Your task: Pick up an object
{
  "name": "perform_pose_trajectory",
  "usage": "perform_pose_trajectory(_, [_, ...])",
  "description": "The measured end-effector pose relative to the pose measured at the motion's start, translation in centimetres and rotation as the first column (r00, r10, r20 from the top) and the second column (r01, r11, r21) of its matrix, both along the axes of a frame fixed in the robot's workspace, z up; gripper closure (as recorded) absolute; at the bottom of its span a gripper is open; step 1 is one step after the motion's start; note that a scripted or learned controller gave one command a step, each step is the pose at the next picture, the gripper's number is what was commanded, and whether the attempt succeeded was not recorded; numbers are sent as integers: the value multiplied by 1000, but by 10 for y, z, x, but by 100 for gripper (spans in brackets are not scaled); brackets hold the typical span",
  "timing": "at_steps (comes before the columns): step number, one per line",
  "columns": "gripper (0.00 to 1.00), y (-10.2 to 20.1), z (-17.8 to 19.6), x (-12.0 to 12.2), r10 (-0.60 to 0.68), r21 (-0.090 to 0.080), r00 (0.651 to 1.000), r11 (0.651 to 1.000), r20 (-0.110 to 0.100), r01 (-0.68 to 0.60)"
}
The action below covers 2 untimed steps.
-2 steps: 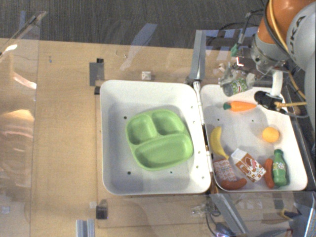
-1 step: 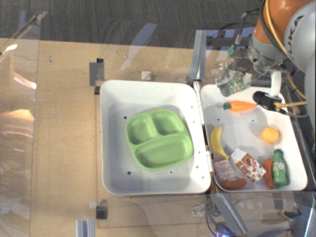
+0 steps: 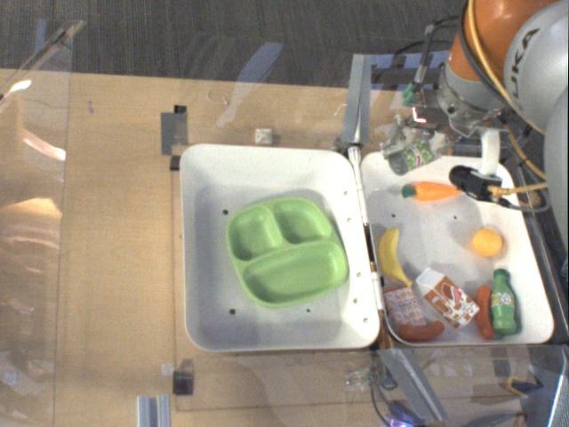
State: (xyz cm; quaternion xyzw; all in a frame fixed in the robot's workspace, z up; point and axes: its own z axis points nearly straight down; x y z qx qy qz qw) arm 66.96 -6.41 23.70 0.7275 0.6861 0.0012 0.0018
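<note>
Gripper (image 3: pixel 409 142) low over right bin's (image 3: pixel 449 234) far inner corner | grip: cannot tell if open or closed | likely target: small green-labelled item (image 3: pixel 416 157) directly beneath | carrot (image 3: pixel 433 191) just beside | left bin: green tray (image 3: pixel 286 250), probably for drop-off

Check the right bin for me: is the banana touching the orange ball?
Apart. The camera view shows bare floor of the right bin between the banana and the orange ball.

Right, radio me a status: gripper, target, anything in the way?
Gripper above right bin, far corner. Carrot closest, lying flat on the bin floor. Nothing on top of it; banana well clear.
</note>
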Motion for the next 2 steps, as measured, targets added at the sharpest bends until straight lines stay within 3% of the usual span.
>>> perform_pose_trajectory(2, [100,4,-1,-3,63,0,998,998,1,-63])
